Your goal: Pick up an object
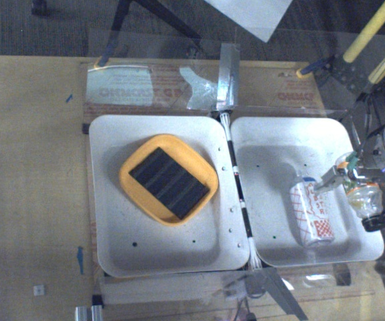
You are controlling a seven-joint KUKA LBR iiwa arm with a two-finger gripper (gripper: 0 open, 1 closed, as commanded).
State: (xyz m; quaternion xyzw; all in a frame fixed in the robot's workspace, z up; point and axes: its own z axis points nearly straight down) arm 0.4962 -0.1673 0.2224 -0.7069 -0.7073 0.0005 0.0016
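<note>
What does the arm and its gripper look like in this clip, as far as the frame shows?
At the frame's right edge, the gripper shows as shiny bare metal with slim silvery fingers, small green and yellow bits near its base, and a black fitting just below. An orange patch shows above it.

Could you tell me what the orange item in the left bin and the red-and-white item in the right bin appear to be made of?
The orange item looks like matte moulded plastic or rubber, with smooth rounded edges around a dark ribbed panel. The red-and-white item looks like a printed paper or thin-film wrapper, slightly crumpled and faintly glossy. Both white bins look like speckled matte plastic.
</note>
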